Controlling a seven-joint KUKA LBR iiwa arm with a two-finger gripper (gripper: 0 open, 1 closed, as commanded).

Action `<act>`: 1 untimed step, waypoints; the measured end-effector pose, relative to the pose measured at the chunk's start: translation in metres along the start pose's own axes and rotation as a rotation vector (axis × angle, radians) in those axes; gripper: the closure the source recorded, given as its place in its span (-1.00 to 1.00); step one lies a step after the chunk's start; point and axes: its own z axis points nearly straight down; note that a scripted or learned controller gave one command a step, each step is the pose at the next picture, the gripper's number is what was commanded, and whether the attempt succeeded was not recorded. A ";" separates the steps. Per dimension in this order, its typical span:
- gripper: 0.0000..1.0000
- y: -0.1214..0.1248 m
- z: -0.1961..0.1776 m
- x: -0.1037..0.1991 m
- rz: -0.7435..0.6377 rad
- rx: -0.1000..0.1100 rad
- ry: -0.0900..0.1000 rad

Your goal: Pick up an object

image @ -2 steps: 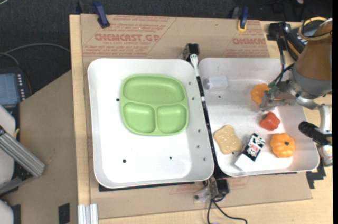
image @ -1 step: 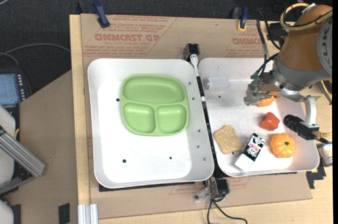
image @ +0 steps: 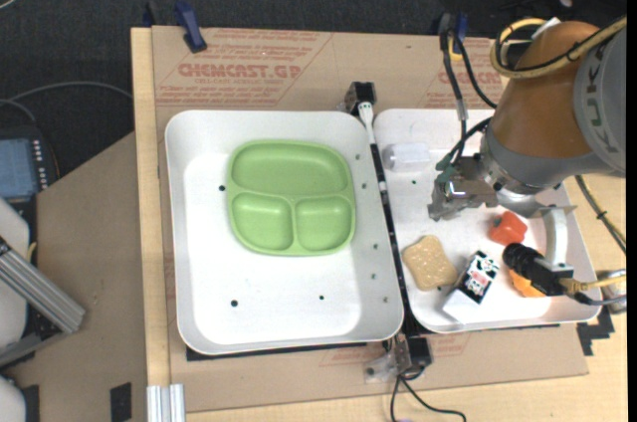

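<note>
two shallow white bins are set side by side on a brown bench board [image: 259, 62]. the left bin [image: 199, 251] is taken up by a green divided plate [image: 292, 196], which is laid flat near its centre, slightly toward 12 o'clock.

the loose objects are gathered in the right bin [image: 422, 201]. a tan, biscuit-like piece [image: 429, 262] is seen at about 7 o'clock in that bin, close to the wall shared with the left bin. a small black-and-white carton [image: 476, 279] is placed just beside it at 6 o'clock, tilted on a corner. an orange piece [image: 508, 229] is found toward 4 o'clock, and a pale translucent item [image: 406, 155] is lodged at 10 o'clock; what it is cannot be made out.

the arm [image: 547, 111] is reached in from 3 o'clock, and the gripper [image: 453, 198] is held over the middle of the right bin, at 12 o'clock from the tan piece and apart from it. whether the gripper is released or clenched cannot be told.
</note>
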 end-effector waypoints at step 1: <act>1.00 -0.026 0.003 0.062 0.001 0.002 -0.001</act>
